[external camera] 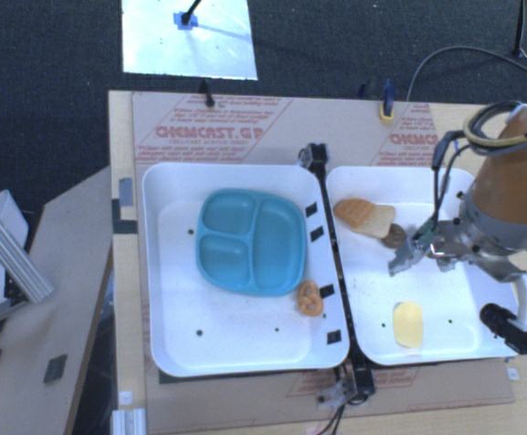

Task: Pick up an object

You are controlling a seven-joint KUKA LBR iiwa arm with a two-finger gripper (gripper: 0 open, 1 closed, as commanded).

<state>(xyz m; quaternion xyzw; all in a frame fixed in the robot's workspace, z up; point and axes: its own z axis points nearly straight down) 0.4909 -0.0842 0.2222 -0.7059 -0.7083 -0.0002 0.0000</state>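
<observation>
The surface [245, 120] is a panel covered in printed protective film, with dark carpet behind it and a reflective metal plate [189, 25] on the floor beyond. Two white bins sit side by side, apparently so items can be drawn from either. The left bin [168, 333] holds a blue divided plate [249, 241] lying flat and a small orange pretzel-shaped piece [309, 298] against the central divider. The right bin [372, 347] holds a tan bread-like piece [365, 216], a small brown item [395, 236] touching it, and a pale yellow piece [408, 323] nearer the front wall. The arm [512, 184] reaches in low over the right bin. Its gripper [406, 256] sits just beside the brown item. Whether the fingers are spread or closed cannot be told; nothing is seen between them. In my judgement, the brown item or the bread is the intended pick.
</observation>
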